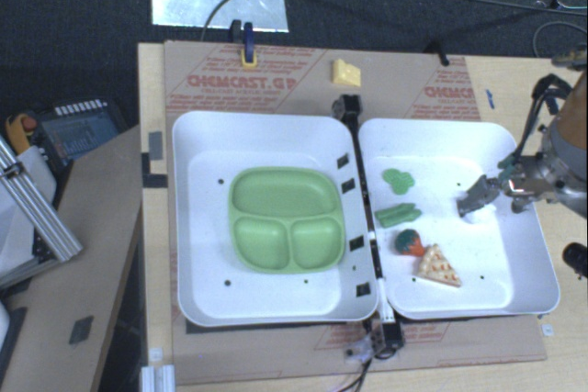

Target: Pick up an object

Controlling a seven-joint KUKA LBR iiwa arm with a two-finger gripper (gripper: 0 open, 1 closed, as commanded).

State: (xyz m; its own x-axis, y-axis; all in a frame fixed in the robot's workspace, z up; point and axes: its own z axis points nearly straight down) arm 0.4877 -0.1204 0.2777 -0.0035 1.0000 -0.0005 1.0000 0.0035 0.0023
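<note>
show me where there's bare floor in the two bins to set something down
Right bin: bare floor right of the pizza slice, below the gripper. Its left side is crowded: broccoli, green pod, tomato. Left bin: bare strips around the green tray.

The arm is cut off by the right edge; the small gripper looks blurred, perhaps closed, its jaws indistinct.

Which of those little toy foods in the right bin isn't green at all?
The pizza slice, tan with red dots, lying nearest the bin's front edge. The other three pieces all show green.
</note>
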